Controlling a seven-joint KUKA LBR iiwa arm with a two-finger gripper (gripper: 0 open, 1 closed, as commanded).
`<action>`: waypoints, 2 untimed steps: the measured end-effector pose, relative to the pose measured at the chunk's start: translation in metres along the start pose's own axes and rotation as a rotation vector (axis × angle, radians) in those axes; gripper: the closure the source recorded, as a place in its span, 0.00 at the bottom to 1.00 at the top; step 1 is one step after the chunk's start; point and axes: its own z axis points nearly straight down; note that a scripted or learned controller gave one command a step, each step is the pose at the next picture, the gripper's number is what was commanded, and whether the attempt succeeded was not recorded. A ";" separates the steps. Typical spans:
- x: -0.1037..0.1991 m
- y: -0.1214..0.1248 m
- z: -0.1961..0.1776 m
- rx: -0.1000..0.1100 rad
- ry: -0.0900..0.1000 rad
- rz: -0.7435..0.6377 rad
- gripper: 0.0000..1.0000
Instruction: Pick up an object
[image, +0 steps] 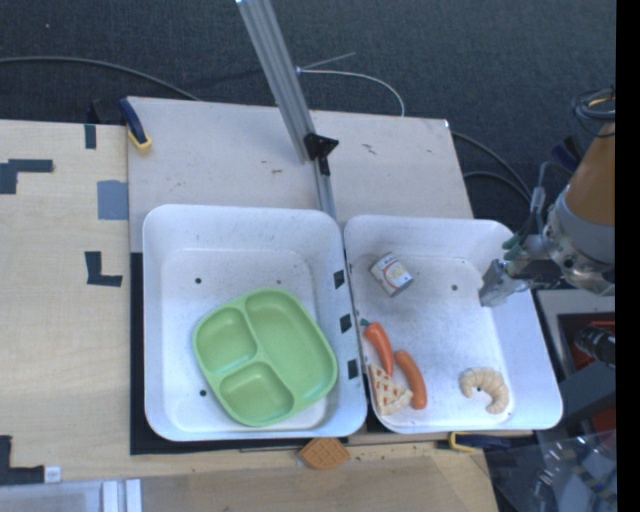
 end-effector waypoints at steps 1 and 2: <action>0.062 0.003 0.015 0.002 0.000 -0.001 1.00; 0.111 0.003 0.034 0.003 -0.001 0.000 1.00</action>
